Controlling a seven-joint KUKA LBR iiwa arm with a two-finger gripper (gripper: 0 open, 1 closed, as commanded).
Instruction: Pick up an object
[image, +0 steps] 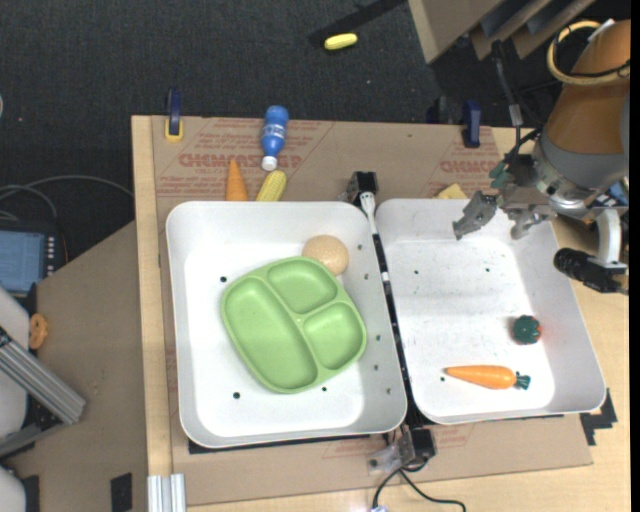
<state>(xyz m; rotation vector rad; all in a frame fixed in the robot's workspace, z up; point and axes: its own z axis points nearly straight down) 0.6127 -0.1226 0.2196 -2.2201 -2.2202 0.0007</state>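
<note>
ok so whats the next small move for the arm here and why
Probably swing toward the view's bottom and descend over the carrot. The gripper hovers open near the right bin's far edge with nothing between its fingers, while the carrot lies apart from the small green object, leaving room to close on it.

A broad orange band (598, 100) wraps the arm above a rounded grey wrist (580, 160). Below it sits the gripper (497, 216), two slim grey metal fingers (472, 218), with thin dark cables beside the wrist.
</note>
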